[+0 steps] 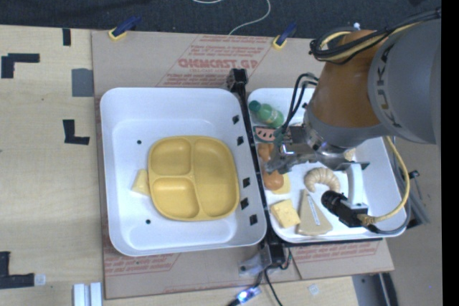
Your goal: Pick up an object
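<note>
My gripper (281, 158) hangs low over the left side of the right bin (384, 154), with the arm's grey and orange wrist covering the bin's middle. Just beside it lie a small orange piece (266, 152) and, below, a round orange-brown roll (274, 181). A green bottle (265, 112) and a watermelon slice (264, 132) lie at the bin's far left corner. A pale croissant (322, 178), a yellow cheese block (285, 213) and a beige wedge (313, 216) lie toward the front. I see nothing held.
The left bin (122, 118) holds a yellow divided plate (193, 177) with a pale yellow slice (139, 182) sticking out at its left edge. A black divider rail (247, 154) runs between the bins.
</note>
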